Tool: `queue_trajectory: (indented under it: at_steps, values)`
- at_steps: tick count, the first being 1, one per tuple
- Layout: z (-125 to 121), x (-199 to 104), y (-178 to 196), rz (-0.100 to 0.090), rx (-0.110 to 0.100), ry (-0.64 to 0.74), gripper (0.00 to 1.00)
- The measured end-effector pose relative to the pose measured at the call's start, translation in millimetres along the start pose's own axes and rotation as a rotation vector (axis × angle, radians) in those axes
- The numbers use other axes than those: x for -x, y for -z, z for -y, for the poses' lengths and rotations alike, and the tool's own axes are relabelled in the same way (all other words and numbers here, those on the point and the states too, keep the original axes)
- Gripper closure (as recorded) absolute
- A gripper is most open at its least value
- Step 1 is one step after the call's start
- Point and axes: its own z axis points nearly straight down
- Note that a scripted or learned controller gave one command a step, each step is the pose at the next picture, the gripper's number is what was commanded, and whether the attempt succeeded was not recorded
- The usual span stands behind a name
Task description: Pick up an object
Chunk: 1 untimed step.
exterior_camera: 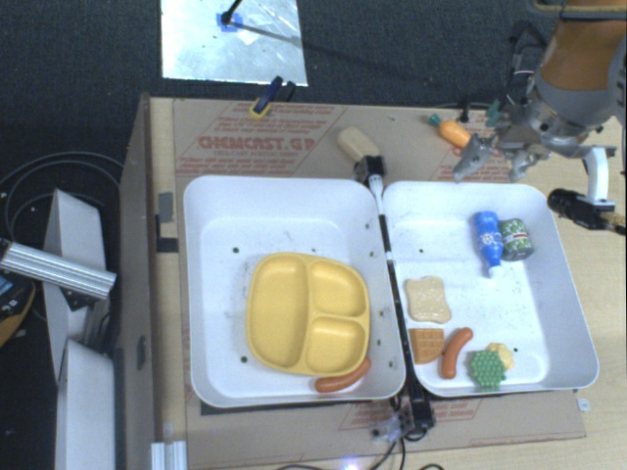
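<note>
Fingers (468, 161) look spread apart with nothing between them, as far as we can see. Gripper (500, 155) hangs above the back rim of the right bin (563, 292). In it we see a blue bottle (487, 240), green can (515, 239), toast (427, 299), cracker (426, 344), sausage (456, 352), broccoli (485, 368). Left bin (220, 213): yellow tray (306, 313), second sausage (342, 377).

Both bins white: left bin (211, 262), right bin (558, 292). Divided tray (294, 311) pale yellow. Sausage (343, 379) beside it orange-red; second sausage (456, 352) the same shade. Bottle (487, 240) blue with white markings. Can (516, 239) green, patterned label with red. Bread slice (427, 299) pale tan. Cracker (426, 345) orange-brown. Broccoli piece (485, 368) green. Carrot (452, 131) orange, on brown cardboard with red print (255, 143).
</note>
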Motion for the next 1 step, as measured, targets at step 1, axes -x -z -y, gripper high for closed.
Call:
queue_trajectory:
  at_steps: [1]
  values:
    - [7.8, 35.8, -31.7, 0.001, -0.001, -0.002, 0.0]
